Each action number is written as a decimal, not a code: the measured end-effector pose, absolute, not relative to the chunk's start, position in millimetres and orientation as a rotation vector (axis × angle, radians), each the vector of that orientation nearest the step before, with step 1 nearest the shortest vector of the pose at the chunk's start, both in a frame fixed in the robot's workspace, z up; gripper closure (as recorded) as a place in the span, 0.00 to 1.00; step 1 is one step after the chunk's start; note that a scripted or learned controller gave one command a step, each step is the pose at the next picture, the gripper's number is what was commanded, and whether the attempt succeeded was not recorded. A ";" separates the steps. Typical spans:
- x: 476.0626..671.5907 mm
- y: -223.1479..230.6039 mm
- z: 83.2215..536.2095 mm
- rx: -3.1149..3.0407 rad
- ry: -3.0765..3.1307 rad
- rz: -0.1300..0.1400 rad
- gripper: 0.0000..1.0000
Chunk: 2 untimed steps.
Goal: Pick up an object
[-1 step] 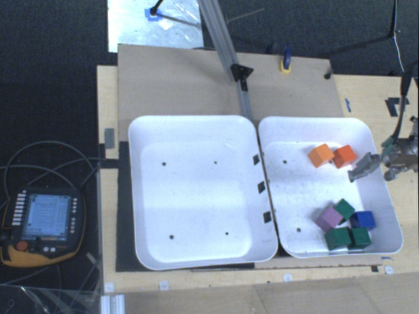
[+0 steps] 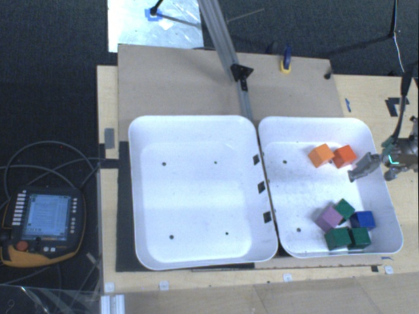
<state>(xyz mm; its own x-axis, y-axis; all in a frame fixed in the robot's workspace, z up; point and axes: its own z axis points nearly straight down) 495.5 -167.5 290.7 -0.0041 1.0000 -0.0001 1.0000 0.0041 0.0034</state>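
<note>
Two orange cubes lie side by side at the back of the right bin (image 2: 288, 195): a lighter one (image 2: 321, 155) and a darker one (image 2: 344, 156). At the bin's front right corner several blocks cluster together: a purple one (image 2: 328, 218), a green one (image 2: 345, 208), a blue one (image 2: 363, 220) and two dark green ones (image 2: 337, 239). My gripper (image 2: 362, 168) reaches in over the right rim, just right of the darker orange cube and slightly nearer the front. I see nothing held in it.
The left bin (image 2: 196, 188) sits against the right one on a brown board. A slanted metal pole (image 2: 222, 38) crosses the back. A teach pendant (image 2: 42, 224) with its cable lies on the floor at far left.
</note>
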 end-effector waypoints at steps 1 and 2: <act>492.8 -160.5 246.1 2.219 2.225 0.000 0.00; 500.7 -165.9 197.8 2.221 2.225 -0.002 0.00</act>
<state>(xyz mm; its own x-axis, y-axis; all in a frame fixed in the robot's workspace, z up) 500.7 -165.9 197.8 -0.0018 1.0000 0.0008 1.0000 0.0018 -0.0026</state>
